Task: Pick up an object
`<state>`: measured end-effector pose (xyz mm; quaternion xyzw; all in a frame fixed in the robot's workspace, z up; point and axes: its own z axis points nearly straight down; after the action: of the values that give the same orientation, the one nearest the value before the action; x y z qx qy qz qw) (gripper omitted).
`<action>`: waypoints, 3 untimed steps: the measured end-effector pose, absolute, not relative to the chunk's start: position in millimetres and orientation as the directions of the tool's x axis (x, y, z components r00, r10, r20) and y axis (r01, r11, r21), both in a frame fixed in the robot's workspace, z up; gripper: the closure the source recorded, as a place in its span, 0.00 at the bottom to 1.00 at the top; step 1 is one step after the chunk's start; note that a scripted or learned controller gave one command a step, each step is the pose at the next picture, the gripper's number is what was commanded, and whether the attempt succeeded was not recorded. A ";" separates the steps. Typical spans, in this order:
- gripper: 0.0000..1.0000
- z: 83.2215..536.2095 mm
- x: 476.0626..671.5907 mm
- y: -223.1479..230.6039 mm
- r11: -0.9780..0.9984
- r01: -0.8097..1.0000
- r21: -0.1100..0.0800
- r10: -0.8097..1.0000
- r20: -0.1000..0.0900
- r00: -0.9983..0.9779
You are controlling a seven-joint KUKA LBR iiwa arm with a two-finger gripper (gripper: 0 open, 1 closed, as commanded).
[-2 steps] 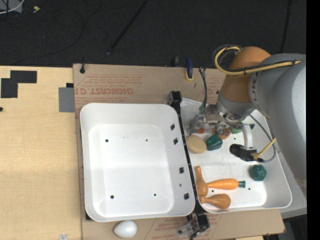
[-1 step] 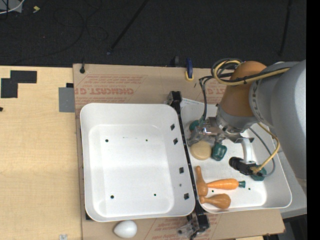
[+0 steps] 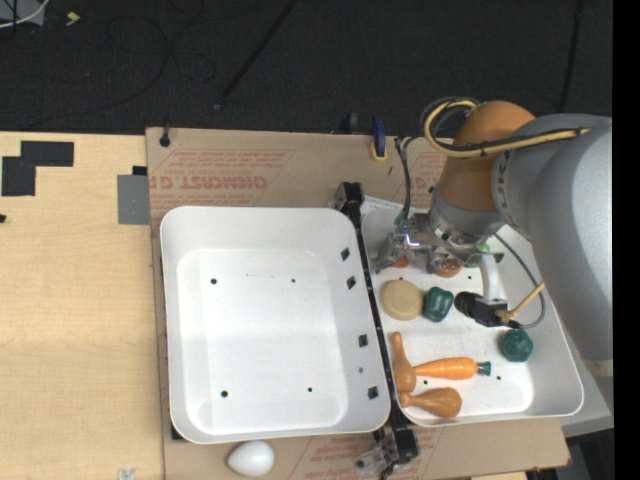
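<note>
Reaching into the far end of the right bin (image 3: 510, 393) with the tool (image 3: 432, 255), can't tell whether spread or pinched shut. Lying just nearer: tan disc (image 3: 402, 300) right beside a dark green lump (image 3: 437, 304), green ball (image 3: 517, 345) further right, carrot (image 3: 445, 369) closer still to the near rim.

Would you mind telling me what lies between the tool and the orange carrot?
In the camera view, a dark green piece sits between the tool and the orange carrot.
</note>
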<state>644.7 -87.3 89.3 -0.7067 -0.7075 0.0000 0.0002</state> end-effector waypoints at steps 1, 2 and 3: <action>0.00 86.9 621.6 -84.8 -0.003 1.000 -0.006 1.000 0.001 0.003; 0.00 125.0 587.7 -151.3 -0.006 1.000 -0.003 1.000 -0.002 0.006; 0.00 89.4 606.2 -105.2 0.002 1.000 0.001 1.000 0.000 -0.002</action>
<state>606.2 -105.2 89.4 -0.7065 -0.7077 -0.0003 -0.0006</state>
